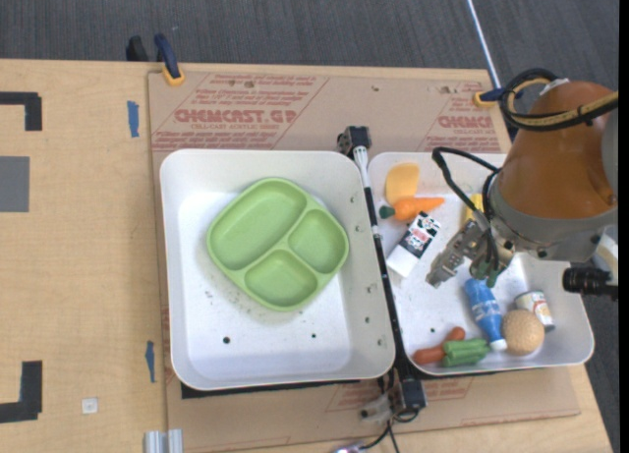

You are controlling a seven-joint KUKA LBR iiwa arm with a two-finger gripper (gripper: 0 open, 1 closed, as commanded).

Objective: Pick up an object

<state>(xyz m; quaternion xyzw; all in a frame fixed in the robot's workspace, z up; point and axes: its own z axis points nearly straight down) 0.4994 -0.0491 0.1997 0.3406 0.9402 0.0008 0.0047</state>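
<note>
A cardboard-covered bench carries two white bins, and the pincer [460,256] hangs low inside the right bin [580,348]. Its metal fingers [447,266] look slightly spread with nothing between them, though at this slant I cannot be sure. Nothing is lifted yet, so the pick is all still to do. A blue bottle [483,309] lies just below-right of the pincer (probably the easiest target), a white card [416,242] just to its left, and a green divided plate [278,243] well away in the left bin [187,274].
</note>
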